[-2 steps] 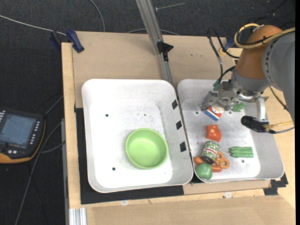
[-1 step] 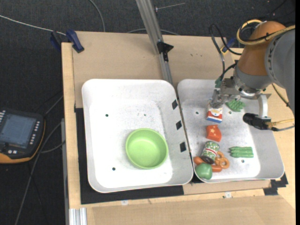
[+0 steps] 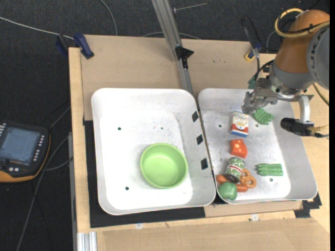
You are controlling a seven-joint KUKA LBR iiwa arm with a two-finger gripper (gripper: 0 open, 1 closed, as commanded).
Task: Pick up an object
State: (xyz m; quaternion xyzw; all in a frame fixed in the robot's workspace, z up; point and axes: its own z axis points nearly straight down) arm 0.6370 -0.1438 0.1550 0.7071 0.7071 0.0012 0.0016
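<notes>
My arm (image 3: pixel 299 46) reached in from the right, its orange band high above the far right corner of the right bin (image 3: pixel 293 156), with the wrist bent down and to the left. My gripper (image 3: pixel 253 104) hung low over the far part of that bin. Whether it stood open or closed I could not tell, and I saw nothing clearly held in it.

Just below my gripper and a little to the left stood a small carton (image 3: pixel 239 124), close enough that it may have been touching. Just to the right lay a green leafy piece (image 3: pixel 263 117). Nearer the front, below the carton, sat a red pepper (image 3: pixel 238 148), then a can (image 3: pixel 235 168) among some small toys, with a green bean pod (image 3: pixel 269 169) off to the right. Well away to the left, a green bowl (image 3: pixel 164 165) sat in the left bin (image 3: pixel 110 140)
</notes>
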